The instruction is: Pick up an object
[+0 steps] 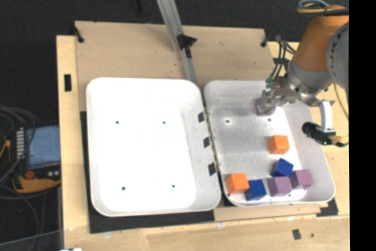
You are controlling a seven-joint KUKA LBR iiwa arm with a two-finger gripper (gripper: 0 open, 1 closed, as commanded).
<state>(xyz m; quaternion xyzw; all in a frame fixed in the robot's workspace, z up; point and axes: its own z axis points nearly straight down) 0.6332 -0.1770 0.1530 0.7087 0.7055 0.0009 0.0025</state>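
**Arm poised over the right bin, blocks gathered along the near edge**

The gripper [268,104] hangs over the far part of the right bin [247,144], at about twelve o'clock from the bin's middle. From up here it is a grey blur, and I cannot tell whether it is open or closed; nothing can be seen held in it. Behind it, towards three o'clock, the grey arm [317,73] rises with its orange band [314,44] near the right side.

Out from the gripper, at five o'clock and well apart from it, sits an orange block [279,144] alone on the white floor. Just beyond that, again at five o'clock, is a blue block [282,167]. The rest crowd the bin's near rim: a purple block [303,178] at the four o'clock corner, a second purple block [279,186] just beside it, then a second blue block [255,190] touching a second orange block [237,182] at about seven o'clock from the bin's middle.

At nine o'clock from all this lies the left bin [147,144], its rim against the right bin's. A slanted metal pole [170,9] runs up from the join between the bins towards twelve o'clock. Far out at nine o'clock, off the wooden bench [229,56], a blue box [44,147] sits among cables.
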